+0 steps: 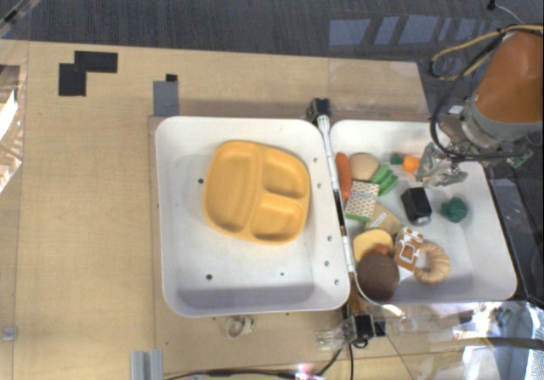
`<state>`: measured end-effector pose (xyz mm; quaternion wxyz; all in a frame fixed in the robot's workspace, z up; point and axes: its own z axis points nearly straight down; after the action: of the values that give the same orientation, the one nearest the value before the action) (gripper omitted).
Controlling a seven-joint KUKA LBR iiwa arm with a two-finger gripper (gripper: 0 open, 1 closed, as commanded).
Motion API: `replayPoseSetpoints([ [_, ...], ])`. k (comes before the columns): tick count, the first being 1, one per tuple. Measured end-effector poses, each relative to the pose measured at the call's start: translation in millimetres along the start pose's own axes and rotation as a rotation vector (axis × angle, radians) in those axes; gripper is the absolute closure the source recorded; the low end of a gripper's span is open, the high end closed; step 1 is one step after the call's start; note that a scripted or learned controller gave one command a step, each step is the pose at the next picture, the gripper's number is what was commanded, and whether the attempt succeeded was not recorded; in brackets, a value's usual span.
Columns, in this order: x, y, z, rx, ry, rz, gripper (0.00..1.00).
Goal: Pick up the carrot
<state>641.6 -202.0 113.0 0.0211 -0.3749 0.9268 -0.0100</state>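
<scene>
Look at the carrot [342, 174]: it is a long, thin orange stick lying in the right bin [501, 272], tight against the wall [335, 191] that splits the two bins, with its top end pointing away from you. Right beside it you can see a tan round thing [365, 167], green pieces [387, 179] and a checked packet [362, 201] all crowded close, while the yellow tray [257, 190] sits alone in the left bin [178, 225]. The gripper [440, 167] hangs over the far right side, well apart from the carrot, and you cannot tell how it stands.
</scene>
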Motion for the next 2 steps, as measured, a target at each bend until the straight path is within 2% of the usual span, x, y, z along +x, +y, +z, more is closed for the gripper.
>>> replayPoseSetpoints([
  [1, 0, 0, 0, -0.001, 0.000, 0.001, 0.00],
  [2, 16, 11, 19, -0.016, 0.018, 0.086, 0.00],
])
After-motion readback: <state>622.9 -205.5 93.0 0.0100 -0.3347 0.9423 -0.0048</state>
